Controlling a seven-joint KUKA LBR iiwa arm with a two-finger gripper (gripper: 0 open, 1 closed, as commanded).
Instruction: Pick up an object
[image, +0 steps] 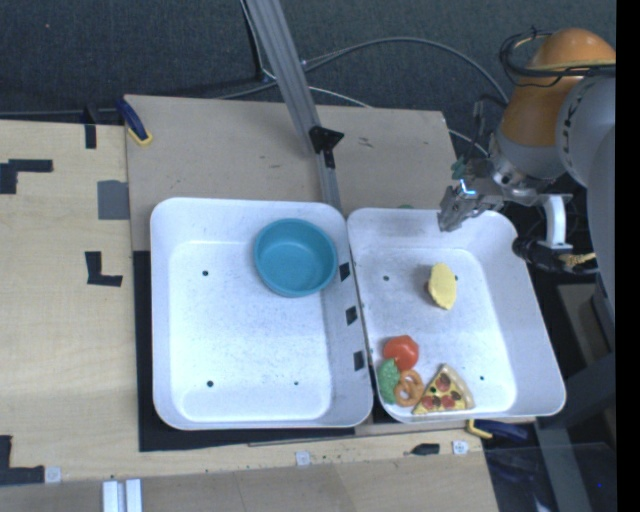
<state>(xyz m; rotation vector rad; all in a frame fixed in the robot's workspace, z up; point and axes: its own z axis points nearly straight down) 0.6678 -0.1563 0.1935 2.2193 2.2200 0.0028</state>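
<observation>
The right bin (500, 330) holds a yellow lemon-shaped piece (442, 286) near its middle. At its near edge lie a red tomato (401, 350), a green piece (388, 379), an orange pretzel-like ring (409, 388) and a pizza slice (443, 392). A blue bowl (294, 257) sits at the back right of the left bin (200, 330). My gripper (456, 213) hangs over the far edge of the right bin, above and behind the yellow piece, with nothing visibly between its fingers.
A slanted metal pole (300, 100) runs down to the gap between the bins. Cables (400, 50) cross the dark floor behind the bench. A black-and-white arm fitting (550, 240) sits just right of the right bin.
</observation>
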